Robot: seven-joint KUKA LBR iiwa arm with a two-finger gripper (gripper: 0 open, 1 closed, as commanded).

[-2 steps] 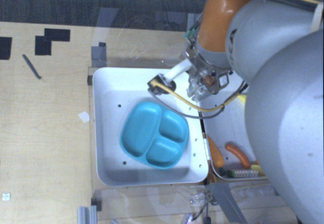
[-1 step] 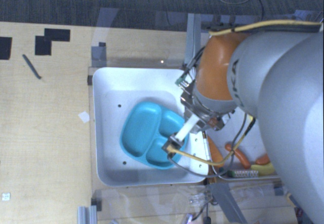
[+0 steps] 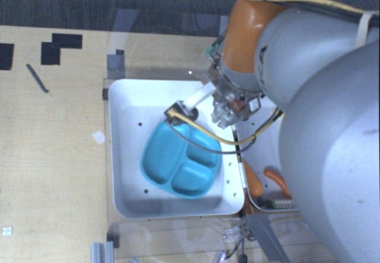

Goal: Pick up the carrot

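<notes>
Above the wall between the bins, pincer (image 3: 229, 108) hangs near the blue divided plate (image 3: 181, 161) in the left bin (image 3: 127, 137). Its opening cannot be told, and nothing is seen in it. Carrot (image 3: 275, 178) lies in the right bin (image 3: 265, 149), largely under the arm. Judged step: approach. Next move calls for shifting right, then descending. Carrot's full length is hidden.

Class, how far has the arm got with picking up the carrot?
Done: nothing yet that shows. In hand: the tool hovers near the bins' shared wall. Left: the whole pick; the carrot, an orange piece partly hidden by the arm, lies in the right bin, apart from the tool.
</notes>
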